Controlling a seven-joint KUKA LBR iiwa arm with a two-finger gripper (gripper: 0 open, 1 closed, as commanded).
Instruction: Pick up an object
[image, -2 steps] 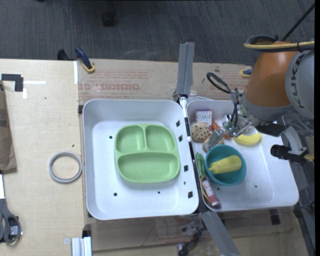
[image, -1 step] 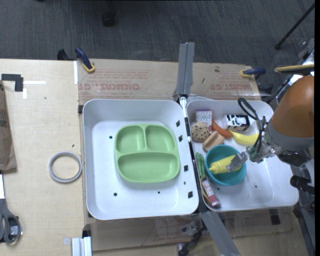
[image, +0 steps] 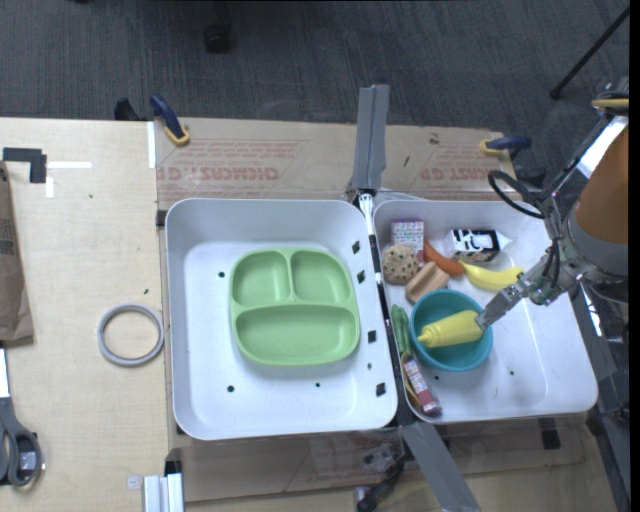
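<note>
In the camera view you see the gripper (image: 487, 318) low over the right bin (image: 545, 385), reaching in from the bin's right edge. Its tip touches the right end of a yellow corn cob (image: 447, 328), which lies across the blue bowl (image: 452, 345) near the middle of this bin. I cannot tell how far the hand is open, and you cannot see the cob clearly between it, so a hold is not sure.

Around the bowl it is crowded. Just behind it, toward the far edge of the right bin, lies a banana (image: 490, 275), and beside that a hot dog (image: 430, 272) and an orange carrot (image: 443, 257). A brown cookie (image: 401, 264) lies near the bin's left wall, with a small pink packet (image: 407, 235) behind it in the far left corner. A black and white object (image: 474, 241) sits by the far edge. Along the left wall you see a green pod-like thing (image: 401, 330) and, nearer the front edge, a red bottle (image: 420, 385) lying down, just beside the bowl. The banana and the bowl rim are the things closest to the gripper.

The left bin (image: 195, 380) holds a green divided plate (image: 295, 305) in its middle, lying flat.

On the bench, well left of the bins, lies a grey tape ring (image: 131, 333). Scissors (image: 17, 452) lie at the bench's front left corner.
</note>
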